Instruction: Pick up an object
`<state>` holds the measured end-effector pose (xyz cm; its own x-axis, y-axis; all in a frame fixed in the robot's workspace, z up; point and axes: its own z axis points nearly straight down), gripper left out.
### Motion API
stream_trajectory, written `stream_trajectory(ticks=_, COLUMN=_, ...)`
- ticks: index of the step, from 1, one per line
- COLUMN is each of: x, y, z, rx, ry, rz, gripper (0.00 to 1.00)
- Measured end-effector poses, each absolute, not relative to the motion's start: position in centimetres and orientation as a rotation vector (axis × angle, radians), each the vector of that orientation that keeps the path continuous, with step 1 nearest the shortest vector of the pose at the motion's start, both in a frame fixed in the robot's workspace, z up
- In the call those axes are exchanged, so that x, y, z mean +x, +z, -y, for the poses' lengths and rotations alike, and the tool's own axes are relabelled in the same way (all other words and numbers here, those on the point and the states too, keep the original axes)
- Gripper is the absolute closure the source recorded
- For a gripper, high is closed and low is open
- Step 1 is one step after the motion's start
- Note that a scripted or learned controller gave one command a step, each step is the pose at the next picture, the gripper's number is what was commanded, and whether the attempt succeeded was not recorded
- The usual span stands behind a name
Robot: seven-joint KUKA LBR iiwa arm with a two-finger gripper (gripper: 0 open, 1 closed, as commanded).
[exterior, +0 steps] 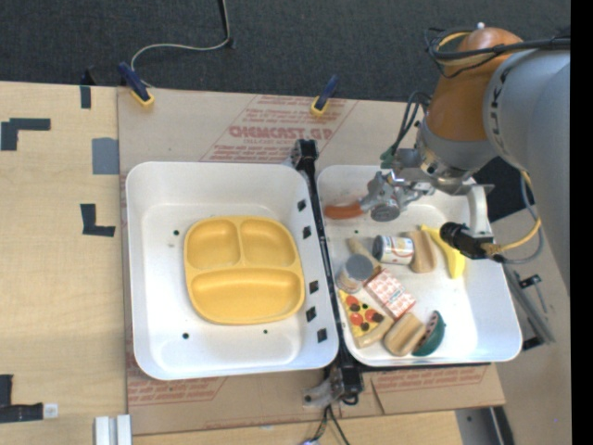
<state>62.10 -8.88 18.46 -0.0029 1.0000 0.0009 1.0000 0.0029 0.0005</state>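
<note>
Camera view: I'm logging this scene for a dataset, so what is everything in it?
white bins: 2, white, side by side on the bench
divided plate: 1, yellow, left bin
hot dog: 1, red-orange, right bin, far left corner
can: 1, white labelled, right bin middle
banana: 1, yellow, right bin, right side
pizza slice: 1, near left of right bin
clamps: 2, blue-yellow, far cardboard edge
arm: 1, grey, orange band
end effector: 1, over right bin

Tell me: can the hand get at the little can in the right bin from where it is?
Probably yes. The hand hangs just above the can, which lies on its side with open space over it, though a bread stick sits close beside it.
</note>
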Motion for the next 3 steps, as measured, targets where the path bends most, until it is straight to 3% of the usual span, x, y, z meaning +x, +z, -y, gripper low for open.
stream_trajectory(ticks=1, x=56.8, y=24.3, z=9.6, rx=-2.220, ry=0.001, rz=2.222, gripper=1.00)
stream_trajectory(ticks=2, x=52.2, y=25.7, z=11.6, rx=-2.220, ry=0.001, rz=2.222, gripper=1.00)
stream_trajectory(ticks=3, x=48.4, y=26.6, z=10.7, rx=-2.218, ry=0.000, rz=2.222, gripper=1.00)
